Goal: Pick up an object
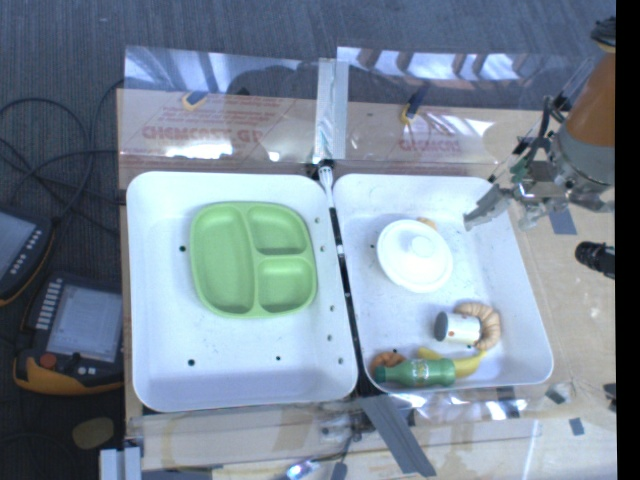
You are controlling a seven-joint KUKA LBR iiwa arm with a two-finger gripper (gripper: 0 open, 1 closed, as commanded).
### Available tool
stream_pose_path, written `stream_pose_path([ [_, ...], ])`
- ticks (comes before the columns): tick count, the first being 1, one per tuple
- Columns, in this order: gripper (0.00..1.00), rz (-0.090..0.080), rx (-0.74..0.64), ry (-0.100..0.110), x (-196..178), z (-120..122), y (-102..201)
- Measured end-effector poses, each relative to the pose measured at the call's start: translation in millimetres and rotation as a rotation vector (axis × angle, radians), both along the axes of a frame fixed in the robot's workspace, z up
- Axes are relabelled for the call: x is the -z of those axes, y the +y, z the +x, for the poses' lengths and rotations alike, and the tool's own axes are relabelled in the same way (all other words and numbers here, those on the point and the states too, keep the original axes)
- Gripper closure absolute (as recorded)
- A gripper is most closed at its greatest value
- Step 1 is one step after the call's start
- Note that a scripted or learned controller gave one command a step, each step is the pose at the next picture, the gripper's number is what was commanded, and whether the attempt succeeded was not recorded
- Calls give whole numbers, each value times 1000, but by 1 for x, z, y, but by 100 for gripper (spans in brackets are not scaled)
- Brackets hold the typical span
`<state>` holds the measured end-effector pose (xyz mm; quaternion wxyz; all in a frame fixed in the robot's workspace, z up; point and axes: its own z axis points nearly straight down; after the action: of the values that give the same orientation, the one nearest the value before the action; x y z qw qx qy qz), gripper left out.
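the desk [150, 133] is pale wood, with clear plastic sheets standing along its far edge, and it sits on dark grey carpet [300, 8]. black cables and a handheld pendant [70, 333] lie on the floor to the left.

two shallow white bins sit side by side, touching along a centre seam. the left bin [160, 368] carries a green divided plate [254, 259] near its middle, with bare white floor all around it. the right bin [520, 298] holds a round white lid or bowl [414, 253] toward its far centre, a small white cup [455, 327] lying on its side, a curved brown pastry-like piece [487, 326] just beside the cup, and along the near wall a green bottle [420, 371] lying flat, touching a yellow banana [450, 361].

the arm [595, 118] comes in from the right, above the far right corner of the right bin. its hand [490, 206] hangs over the bin's far right rim, well apart from all the objects. whether it is parted or closed i cannot tell; nothing is seen in its grip. open bin floor lies between the hand and the white lid.
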<state>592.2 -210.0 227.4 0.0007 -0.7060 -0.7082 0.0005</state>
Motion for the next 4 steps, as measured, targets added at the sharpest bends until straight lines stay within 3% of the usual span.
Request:
stream_pose_path([
  [1, 0, 3, -91, 2, 91, -63, -12],
  [2, 0, -9, -179, -16, 137, -104, 20],
  [3, 100, -7, -180, -18, 128, -103, 21],
  [4, 100, -1, -141, 0, 10, -84, 89],
])
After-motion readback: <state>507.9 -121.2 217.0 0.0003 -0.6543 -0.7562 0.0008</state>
